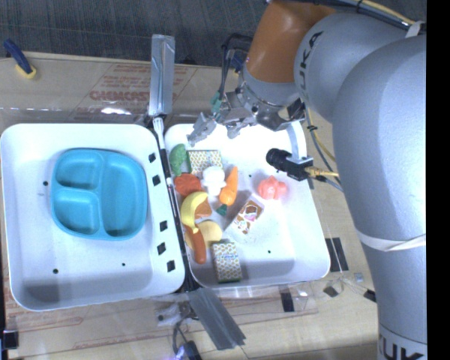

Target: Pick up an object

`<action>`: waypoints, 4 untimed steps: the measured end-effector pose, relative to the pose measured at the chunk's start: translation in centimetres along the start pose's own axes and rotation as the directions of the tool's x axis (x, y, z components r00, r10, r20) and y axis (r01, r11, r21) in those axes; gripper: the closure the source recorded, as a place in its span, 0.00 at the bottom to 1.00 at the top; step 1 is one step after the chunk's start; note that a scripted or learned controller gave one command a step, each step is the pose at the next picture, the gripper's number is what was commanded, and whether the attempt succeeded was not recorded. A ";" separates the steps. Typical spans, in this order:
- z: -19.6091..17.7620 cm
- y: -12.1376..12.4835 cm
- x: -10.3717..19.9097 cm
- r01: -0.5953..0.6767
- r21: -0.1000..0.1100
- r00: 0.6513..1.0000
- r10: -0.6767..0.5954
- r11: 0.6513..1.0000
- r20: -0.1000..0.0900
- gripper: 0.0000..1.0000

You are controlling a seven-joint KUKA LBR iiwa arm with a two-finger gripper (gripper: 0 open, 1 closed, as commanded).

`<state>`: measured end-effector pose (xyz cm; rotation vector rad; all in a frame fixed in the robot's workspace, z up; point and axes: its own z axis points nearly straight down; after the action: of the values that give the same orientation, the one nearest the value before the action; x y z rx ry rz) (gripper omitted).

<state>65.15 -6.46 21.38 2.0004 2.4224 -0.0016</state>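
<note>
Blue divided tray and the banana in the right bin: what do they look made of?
Blue divided tray: looks like moulded plastic, satin finish, with soft highlights, rounded compartment walls and one uniform colour. Banana: probably a plastic toy, judging by its smooth, even yellow surface and slight sheen, though real fruit cannot be ruled out from this view.

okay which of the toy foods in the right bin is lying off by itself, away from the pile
The pink round toy. It sits alone toward the right side of the right bin, while the banana, carrot and the rest cluster along the left wall.
</note>
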 end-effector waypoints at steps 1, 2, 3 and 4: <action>7.7 -1.7 -5.0 0.241 0.003 0.971 -0.241 0.971 -0.002 0.00; 12.2 -4.4 -8.0 0.453 0.002 0.892 -0.453 0.892 -0.003 0.00; 12.2 -6.0 -8.6 0.202 0.003 0.979 -0.202 0.979 -0.004 0.00; 12.2 -8.6 -9.7 0.179 0.002 0.984 -0.179 0.984 -0.002 0.00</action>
<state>58.56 -17.61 9.17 1.7758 2.5948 -0.0026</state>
